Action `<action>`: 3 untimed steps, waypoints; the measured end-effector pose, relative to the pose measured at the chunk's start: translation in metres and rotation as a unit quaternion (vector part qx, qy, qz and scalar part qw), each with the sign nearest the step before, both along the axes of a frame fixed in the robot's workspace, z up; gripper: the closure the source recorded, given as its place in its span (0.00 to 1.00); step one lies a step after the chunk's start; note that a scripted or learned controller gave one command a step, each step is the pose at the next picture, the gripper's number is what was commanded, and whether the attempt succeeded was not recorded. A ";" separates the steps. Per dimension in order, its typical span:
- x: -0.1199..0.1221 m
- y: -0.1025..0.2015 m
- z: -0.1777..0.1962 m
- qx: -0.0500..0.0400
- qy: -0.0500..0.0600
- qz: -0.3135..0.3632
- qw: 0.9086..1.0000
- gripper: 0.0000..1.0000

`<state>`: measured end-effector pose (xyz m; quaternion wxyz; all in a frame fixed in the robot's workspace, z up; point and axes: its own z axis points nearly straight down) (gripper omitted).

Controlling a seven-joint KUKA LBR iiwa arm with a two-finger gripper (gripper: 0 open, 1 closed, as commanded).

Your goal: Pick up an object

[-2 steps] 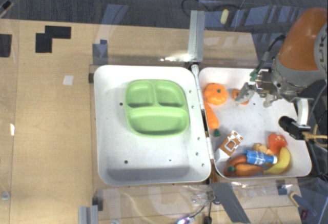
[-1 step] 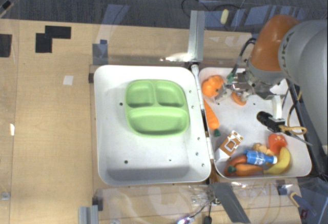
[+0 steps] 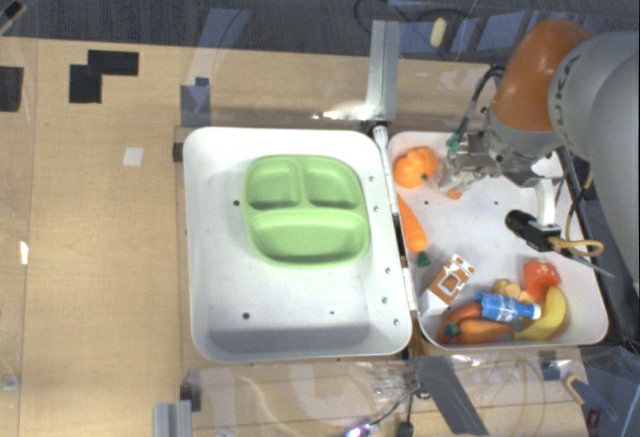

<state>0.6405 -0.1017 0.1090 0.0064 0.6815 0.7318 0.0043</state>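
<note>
Camera view shows the hand low over the far part of the right-hand shallow white bin, hanging from the grey arm with its orange band that reaches in from the right. Whether the hand is spread or pressed together I cannot tell; the metal parts there blur into one another, and nothing can be seen held. Just beside the hand, toward the left bin, sits a small round orange pumpkin-like toy, close against the bin's far left corner; a small reddish bit shows right under the hand, too small to identify. My judgement is that the pumpkin is the likeliest target, lying a short way to the hand's left in this view, and being round it offers no long axis to align with. Further along the left wall lies a long orange carrot-like toy, its length running along that wall. Near the front edge, well apart from the hand, are a small white-and-orange box, a blue bottle, a yellow banana and a red fruit, crowded together. The left-hand white bin holds a green divided plastic tray. Both bins rest on the wooden table.
</note>
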 end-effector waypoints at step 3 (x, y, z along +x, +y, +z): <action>-0.002 -0.013 -0.021 0.002 0.003 -0.091 0.996 0.00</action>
